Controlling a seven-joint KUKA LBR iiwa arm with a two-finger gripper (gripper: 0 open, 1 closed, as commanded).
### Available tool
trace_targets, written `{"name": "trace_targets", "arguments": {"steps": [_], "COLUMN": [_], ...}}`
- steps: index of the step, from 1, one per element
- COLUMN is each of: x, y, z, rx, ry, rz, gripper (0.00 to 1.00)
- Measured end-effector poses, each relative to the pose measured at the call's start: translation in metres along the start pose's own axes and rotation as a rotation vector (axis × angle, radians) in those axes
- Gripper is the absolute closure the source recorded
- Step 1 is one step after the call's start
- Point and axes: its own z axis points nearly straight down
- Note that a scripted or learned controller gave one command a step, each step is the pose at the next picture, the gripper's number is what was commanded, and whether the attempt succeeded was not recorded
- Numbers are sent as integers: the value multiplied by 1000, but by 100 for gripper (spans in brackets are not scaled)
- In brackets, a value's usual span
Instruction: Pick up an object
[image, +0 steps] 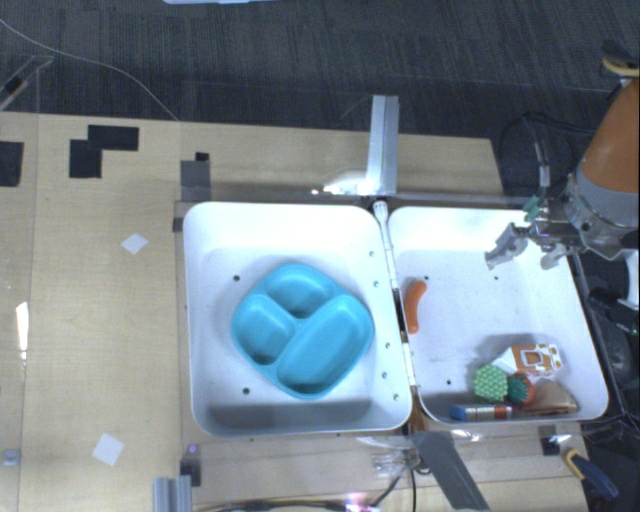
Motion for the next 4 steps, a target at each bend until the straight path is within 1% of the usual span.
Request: {"name": "trace_targets", "arguments": {"steps": [1,2,3,4], "x": [5,-7,2,48], "y": [-68,-83,-83,-82], "z": [128,150,149,149], "rx": [2,-10,-14,-14], "ry": [1,-1,-8,-7], "rz": [-64,-117,-486,-517], "gripper": [0,0,0,0]}}
